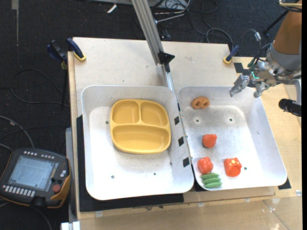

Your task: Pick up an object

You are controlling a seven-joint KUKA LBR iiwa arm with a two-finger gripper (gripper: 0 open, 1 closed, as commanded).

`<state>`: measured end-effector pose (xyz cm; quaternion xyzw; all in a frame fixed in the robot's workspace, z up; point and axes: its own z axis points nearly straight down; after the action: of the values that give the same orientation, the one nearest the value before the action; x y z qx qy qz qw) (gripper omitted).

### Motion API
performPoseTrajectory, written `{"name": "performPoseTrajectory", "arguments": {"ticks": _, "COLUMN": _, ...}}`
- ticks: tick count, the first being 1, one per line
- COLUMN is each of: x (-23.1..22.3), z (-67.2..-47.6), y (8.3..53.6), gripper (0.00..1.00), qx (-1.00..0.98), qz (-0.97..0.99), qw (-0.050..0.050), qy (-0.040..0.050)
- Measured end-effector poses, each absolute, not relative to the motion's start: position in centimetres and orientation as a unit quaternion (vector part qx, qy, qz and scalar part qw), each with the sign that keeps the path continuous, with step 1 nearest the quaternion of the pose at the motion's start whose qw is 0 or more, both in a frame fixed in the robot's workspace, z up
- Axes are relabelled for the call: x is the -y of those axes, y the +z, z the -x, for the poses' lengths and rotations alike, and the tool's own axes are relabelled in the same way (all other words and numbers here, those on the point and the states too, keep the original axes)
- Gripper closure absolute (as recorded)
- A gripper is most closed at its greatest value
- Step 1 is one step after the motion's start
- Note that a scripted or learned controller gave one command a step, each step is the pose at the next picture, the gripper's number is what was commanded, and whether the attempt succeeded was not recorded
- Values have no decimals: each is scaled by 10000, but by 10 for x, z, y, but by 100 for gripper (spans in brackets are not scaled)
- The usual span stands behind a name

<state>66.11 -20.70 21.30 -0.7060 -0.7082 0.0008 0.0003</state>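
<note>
The right bin (261, 128) holds a brown pretzel-shaped piece (200, 102) near its far edge, a red piece (209, 140) in the middle, another red piece (205, 165) and a red strawberry-like piece (232, 166) toward the front, and a green pod (211, 179) at the front rim. My gripper (247, 88) hangs above the bin's far right corner, its two fingers (238, 86) spread apart with nothing between them. It stands well right of the pretzel piece.
The left bin (96, 128) holds a yellow divided tray (140, 126). A slanted metal pole (149, 25) rises behind the bins. Yellow clamps (77, 53) sit at the bench's far corners. A teach pendant (33, 176) lies on the floor at lower left.
</note>
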Motion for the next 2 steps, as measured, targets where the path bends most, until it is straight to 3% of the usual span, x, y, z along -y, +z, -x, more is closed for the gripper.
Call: {"name": "performPoseTrajectory", "arguments": {"ticks": 2, "x": 205, "z": -658, "y": 95, "gripper": 0, "qx": 7083, "qz": 7059, "qw": 16, "qy": 14}}
